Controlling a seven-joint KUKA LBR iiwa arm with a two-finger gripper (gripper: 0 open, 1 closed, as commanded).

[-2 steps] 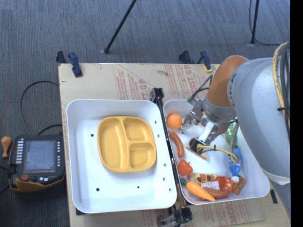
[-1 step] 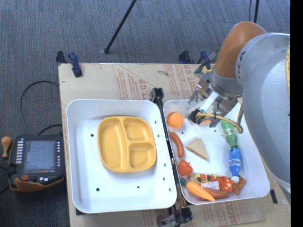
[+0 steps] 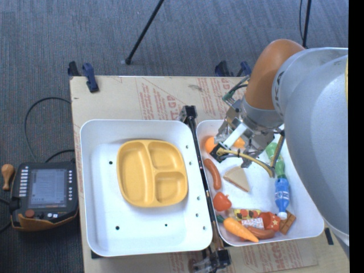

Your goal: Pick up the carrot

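1. One gripper [image 3: 234, 143] hangs low over the far half of the right bin [image 3: 314, 227], just beyond the bread wedge [image 3: 239, 180]. I cannot tell whether it is open or closed, and nothing shows in its hold.
2. One small round orange piece [image 3: 210, 144] lies beyond the wedge and toward the view's left, close to the gripper. A second orange patch shows right under the gripper, and I cannot tell what it is.
3. One red-brown sausage [image 3: 214, 174] lies just left of the wedge, and one blue bottle [image 3: 281, 193] lies to its right.
4. One tomato [image 3: 222, 201] sits nearer the camera than the wedge, slightly left.
5. One carrot [image 3: 240, 230] lies farther that way, past the tomato, against the bin's near wall and well apart from the gripper. It is orange and tapered, its thin end pointing right.
6. A printed packet [image 3: 250, 214] and some reddish pieces crowd the carrot on its wedge side and at its tip.
7. Judged by its look, the carrot is a light, stiff plastic toy with a smooth skin. The taper could squeeze it out of a grip near the tip.
8. The best hold is probably across the thicker middle, square to its length, with care for the wall and the neighbours.
9. Two bins in all: the left bin [image 3: 91, 209] holds one yellow divided plate [image 3: 131, 175], well left of the wedge.
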